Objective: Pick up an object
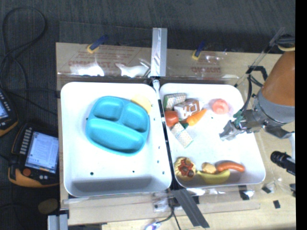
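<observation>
Smooth round pink ball (219,106) beside tapered orange carrot (196,117).

Grey arm (280,97) in from right, orange band above wrist up top. Wrist angled down-left. Gripper (229,132) low, tip pointing left, w/ nothing seen between its tips. Too small to tell more.

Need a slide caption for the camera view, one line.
KUKA gripper hovers over the right bin of toy food; a blue divided plate lies in the left bin.
</observation>
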Controlling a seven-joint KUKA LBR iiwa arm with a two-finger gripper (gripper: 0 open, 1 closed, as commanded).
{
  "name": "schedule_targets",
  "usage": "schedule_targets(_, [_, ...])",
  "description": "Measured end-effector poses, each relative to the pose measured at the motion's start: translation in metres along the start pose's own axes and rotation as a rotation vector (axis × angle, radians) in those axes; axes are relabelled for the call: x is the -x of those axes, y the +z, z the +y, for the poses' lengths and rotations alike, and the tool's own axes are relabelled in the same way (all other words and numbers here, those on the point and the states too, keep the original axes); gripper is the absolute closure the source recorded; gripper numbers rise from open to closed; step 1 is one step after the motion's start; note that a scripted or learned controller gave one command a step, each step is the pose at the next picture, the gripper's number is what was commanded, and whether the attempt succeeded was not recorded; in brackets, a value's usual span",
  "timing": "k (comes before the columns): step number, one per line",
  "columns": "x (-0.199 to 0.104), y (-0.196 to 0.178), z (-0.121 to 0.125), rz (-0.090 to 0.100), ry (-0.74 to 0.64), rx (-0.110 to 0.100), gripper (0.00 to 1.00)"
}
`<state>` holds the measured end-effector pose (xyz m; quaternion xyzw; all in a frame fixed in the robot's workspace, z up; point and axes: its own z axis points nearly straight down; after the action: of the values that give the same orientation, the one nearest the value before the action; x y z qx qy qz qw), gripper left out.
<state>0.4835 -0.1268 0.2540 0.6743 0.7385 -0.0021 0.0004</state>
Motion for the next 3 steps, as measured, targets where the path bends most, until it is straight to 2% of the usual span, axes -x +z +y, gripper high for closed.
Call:
schedule_targets(1, [0.099,0.163,-0.005,-0.005,-0.235,0.012,1.0])
schedule_targets(2, [0.096,0.127,-0.008,0.003,-0.084,0.0,1.0])
schedule_targets(3, [0.094,0.127,-0.008,0.005,-0.086,0.0,0.0])
